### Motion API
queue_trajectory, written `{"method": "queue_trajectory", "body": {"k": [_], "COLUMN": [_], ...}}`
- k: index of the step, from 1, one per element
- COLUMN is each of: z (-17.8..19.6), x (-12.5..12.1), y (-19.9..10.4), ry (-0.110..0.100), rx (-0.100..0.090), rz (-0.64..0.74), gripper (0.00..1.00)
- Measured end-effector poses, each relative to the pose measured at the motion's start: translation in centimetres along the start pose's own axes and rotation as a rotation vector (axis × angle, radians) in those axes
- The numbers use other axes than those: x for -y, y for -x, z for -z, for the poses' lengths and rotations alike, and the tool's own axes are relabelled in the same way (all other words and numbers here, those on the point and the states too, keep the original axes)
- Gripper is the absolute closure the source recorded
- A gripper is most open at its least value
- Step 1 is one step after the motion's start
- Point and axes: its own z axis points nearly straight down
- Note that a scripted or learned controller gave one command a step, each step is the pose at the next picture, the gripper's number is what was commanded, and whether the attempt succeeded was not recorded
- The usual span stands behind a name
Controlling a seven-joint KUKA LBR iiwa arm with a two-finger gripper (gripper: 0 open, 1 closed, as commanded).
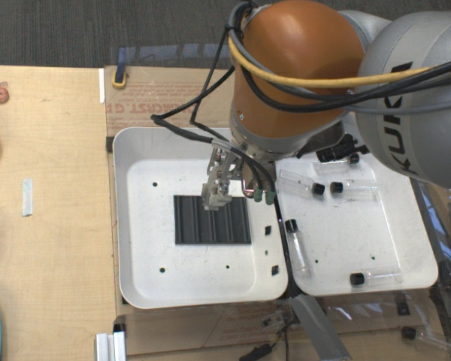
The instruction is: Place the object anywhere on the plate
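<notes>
A dark ribbed rectangular plate (210, 228) lies flat in the middle of the left white bin (135, 201). My gripper (216, 196) hangs over the plate's far edge, pointing down, its tip just above or touching the ribs. I see no object between plate and gripper. Several clear tubes with black caps lie in the right bin (406, 224): one (301, 183) near its far left, one (353, 189) beside it, one (295, 244) along the left wall and one (376, 277) at the near right.
The orange band and grey arm (308, 66) cover the far side of both bins. Black cables (188, 119) loop down to the wrist. A wooden bench top (45, 201) lies left of the bins, cardboard (165, 89) behind them.
</notes>
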Motion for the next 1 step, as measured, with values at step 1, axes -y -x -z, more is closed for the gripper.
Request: {"method": "queue_trajectory", "body": {"k": [1], "z": [3.3], "x": [0.79], "y": [-1.47], "ry": [0.001], "rx": [0.002], "rz": [0.382], "gripper": [1.0]}}
